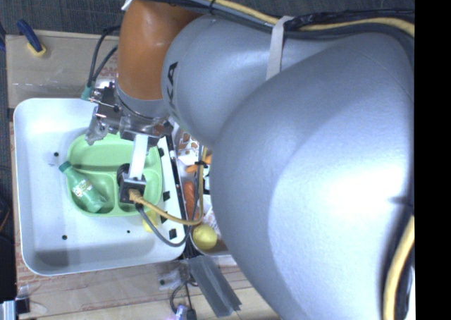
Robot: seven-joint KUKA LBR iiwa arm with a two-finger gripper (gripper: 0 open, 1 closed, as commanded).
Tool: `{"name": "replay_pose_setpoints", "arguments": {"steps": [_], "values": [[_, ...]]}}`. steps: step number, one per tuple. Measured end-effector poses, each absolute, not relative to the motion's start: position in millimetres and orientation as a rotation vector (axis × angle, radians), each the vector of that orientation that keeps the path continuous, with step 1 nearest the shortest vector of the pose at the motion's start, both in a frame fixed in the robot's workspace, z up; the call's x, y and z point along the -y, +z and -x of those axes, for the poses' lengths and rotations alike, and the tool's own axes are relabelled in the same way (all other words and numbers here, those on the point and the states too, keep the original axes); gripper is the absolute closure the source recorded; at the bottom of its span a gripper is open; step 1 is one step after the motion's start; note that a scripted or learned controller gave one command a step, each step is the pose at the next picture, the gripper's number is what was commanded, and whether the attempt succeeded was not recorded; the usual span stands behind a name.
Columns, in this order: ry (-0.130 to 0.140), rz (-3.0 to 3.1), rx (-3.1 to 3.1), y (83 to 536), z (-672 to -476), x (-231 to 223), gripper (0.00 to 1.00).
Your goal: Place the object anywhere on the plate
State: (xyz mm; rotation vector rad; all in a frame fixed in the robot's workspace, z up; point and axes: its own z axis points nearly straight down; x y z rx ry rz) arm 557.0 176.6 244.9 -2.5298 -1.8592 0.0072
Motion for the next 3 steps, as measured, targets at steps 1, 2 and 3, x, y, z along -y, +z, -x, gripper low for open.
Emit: {"name": "replay_pose_setpoints", "arguments": {"steps": [1,2,3], "values": [[0.003,2.556,1.823,318.4,-620.8,-194.6,0.00],[0.011,2.415,2.004,309.3,-605.0,-217.9,0.00],[0.005,2.413,2.009,287.9,-652.1,-200.9,0.00]]}}
